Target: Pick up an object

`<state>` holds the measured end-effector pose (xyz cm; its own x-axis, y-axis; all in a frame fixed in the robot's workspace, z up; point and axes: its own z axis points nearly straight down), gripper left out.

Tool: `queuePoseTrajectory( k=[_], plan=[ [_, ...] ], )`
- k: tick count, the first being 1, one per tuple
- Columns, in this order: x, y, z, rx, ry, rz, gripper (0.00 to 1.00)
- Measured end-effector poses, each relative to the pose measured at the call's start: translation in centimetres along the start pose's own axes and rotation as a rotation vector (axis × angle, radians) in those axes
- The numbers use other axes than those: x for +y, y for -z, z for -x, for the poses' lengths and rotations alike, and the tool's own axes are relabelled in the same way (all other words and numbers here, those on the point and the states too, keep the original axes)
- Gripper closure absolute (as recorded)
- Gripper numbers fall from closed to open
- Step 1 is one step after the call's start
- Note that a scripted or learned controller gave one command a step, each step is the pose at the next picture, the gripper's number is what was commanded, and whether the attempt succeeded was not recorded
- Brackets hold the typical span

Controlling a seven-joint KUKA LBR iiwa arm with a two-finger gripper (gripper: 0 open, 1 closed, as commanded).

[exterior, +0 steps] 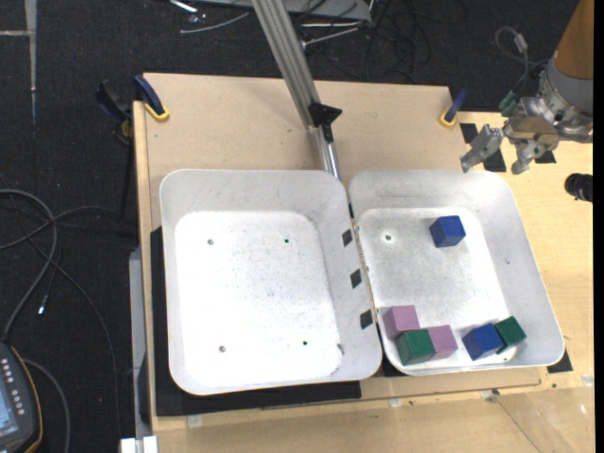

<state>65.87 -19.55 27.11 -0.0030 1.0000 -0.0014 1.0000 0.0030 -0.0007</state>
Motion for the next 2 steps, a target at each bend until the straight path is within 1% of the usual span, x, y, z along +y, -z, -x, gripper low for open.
queuePoseTrajectory(
  k=[1, 2],
  plan=[
    [-0.1, -10.3, -0.9, 0.003, 0.000, -0.007, 0.00],
    [-1.7, -17.7, -1.8, -0.001, -0.003, 0.001, 0.00]
  ],
)
